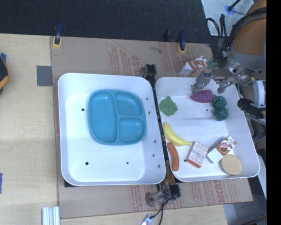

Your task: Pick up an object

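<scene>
My gripper hangs over the far edge of the right bin, fingers spread and open, with nothing held between them. A purple grape bunch lies just in front of the fingertips, close to the left finger. To its right sits a dark green lumpy piece. In the same bin are a light green leafy piece, a yellow banana, a red sausage, two small snack packets and a round tan biscuit.
The left bin holds a blue divided plate. Another snack packet lies outside the right bin at its far edge. The arm's orange and grey wrist rises at the upper right.
</scene>
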Tool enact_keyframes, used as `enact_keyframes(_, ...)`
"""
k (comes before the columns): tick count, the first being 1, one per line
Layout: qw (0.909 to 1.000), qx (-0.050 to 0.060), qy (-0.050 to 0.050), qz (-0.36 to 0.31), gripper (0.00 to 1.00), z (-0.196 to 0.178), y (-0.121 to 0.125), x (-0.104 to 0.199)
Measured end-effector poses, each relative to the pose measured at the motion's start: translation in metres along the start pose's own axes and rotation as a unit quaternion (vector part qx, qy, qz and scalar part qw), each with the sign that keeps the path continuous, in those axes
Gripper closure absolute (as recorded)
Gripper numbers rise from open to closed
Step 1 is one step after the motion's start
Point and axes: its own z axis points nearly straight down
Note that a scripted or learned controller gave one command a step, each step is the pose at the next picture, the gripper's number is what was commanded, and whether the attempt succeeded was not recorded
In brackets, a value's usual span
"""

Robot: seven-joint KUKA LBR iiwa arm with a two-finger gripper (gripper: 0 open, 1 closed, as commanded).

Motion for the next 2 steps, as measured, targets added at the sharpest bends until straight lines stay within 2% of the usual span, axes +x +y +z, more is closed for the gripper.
enact_keyframes(1,1.0,0.001,0.0,0.0,0.0,0.121,0.02,-0.046)
enact_keyframes(2,1.0,0.001,-0.001,-0.001,1.0,0.109,0.021,-0.047)
